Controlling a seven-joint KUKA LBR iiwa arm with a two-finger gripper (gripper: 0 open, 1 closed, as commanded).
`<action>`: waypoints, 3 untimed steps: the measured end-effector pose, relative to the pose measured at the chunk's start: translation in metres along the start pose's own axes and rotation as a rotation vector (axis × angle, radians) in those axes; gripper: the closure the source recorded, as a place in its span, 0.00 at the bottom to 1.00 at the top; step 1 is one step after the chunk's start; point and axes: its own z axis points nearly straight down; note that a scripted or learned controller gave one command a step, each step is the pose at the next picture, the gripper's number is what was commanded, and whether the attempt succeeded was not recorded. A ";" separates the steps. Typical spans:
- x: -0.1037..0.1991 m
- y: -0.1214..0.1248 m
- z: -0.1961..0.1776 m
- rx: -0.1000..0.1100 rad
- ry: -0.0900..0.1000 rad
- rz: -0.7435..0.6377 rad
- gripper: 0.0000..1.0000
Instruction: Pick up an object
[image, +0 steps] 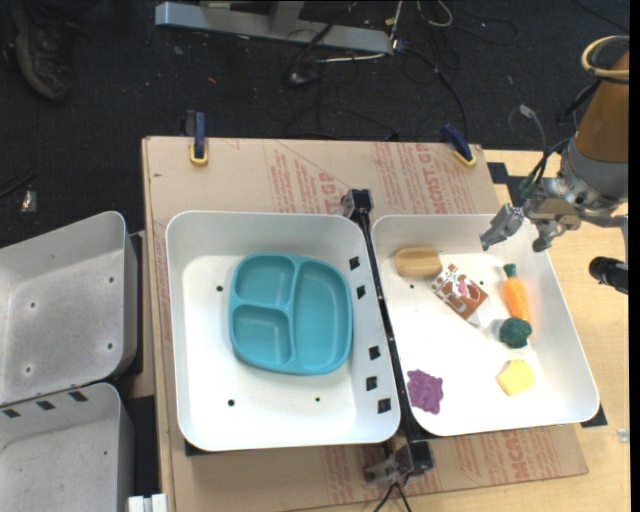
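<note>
Your arm (600, 130) reaches in from the right, and its gripper (523, 229) hangs over the far right corner of the right bin (570, 330). The two fingers (497, 231) stand spread apart with nothing between them; the jaws are wide and hold no object.

Your candidate objects all lie in the right bin. A tan bread roll (417, 263) rests near the far left part of that bin, close to the divider. Just beside it, toward the near right, sits a small printed packet (460, 293), red, brown and white, lying tilted. An orange carrot (515, 296) lies along the right side, its green tip pointing toward the gripper. Directly below the carrot you find a dark green lump (515, 332), touching or very nearly touching it; you cannot tell which. Nearer still sits a yellow block (516, 378). A purple cluster of grapes (425, 390) lies at the near left of the bin, well apart from the others.

The left bin (190, 330) bears a teal divided plate (291, 312) with three compartments, set roughly at its middle. Both bins sit on a cardboard sheet (300, 165) fixed at the far edge by two clamps (199, 138).
</note>
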 end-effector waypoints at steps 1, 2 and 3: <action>0.001 0.003 -0.009 -0.013 -0.003 -0.003 0.00; 0.006 -0.002 0.036 -0.011 -0.002 -0.002 0.00; 0.015 -0.003 0.084 -0.010 -0.002 -0.005 0.00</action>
